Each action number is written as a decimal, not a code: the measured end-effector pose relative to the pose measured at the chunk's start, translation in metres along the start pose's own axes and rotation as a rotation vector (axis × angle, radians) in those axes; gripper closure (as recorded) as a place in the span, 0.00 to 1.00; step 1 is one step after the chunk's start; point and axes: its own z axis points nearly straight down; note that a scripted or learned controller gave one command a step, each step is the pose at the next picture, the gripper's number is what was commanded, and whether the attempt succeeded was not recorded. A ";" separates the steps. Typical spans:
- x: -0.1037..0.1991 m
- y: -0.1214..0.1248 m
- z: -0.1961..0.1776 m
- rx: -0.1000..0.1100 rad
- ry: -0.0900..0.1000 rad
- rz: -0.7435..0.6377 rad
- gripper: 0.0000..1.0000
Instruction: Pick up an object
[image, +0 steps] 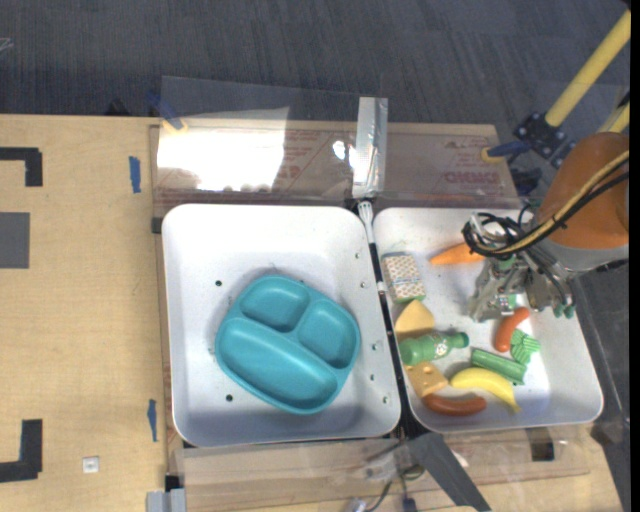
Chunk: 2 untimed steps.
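You cannot tell how the two-finger gripper (512, 292) stands, low in the right white bin (585, 385), so centre it squarely over the small red-orange toy carrot (512, 325) just beneath, clear of the green toy (498, 362) beside it.

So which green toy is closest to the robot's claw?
The small green leafy piece joined to the red-orange toy, just below the gripper. The green bottle and the long green vegetable lie farther off.

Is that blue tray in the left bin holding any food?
Empty. The teal divided tray shows three bare compartments; the toy food lies in the right bin.
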 end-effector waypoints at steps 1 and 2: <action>0.092 -0.025 0.012 -0.002 0.017 -0.103 1.00; 0.092 -0.024 0.012 -0.002 0.016 -0.104 0.00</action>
